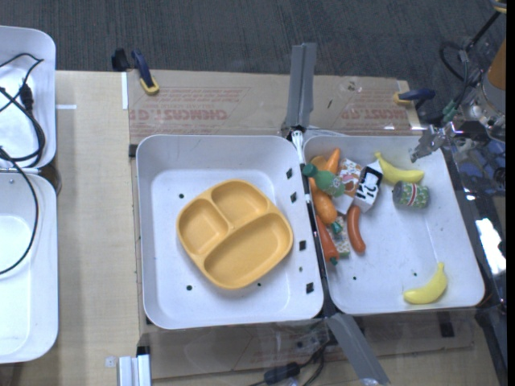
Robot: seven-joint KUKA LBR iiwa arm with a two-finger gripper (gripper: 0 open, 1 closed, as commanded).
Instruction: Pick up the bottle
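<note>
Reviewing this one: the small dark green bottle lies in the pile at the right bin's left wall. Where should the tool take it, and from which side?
Probably by its wider body, from straight above. The small dark green bottle lies on its side against the left wall of the right white bin, with orange carrot-like pieces crowding it, so a sideways approach looks blocked. Close across its short width.

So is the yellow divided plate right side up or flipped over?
Right side up. The yellow plate lies flat in the left bin with its three compartments facing the camera.
</note>
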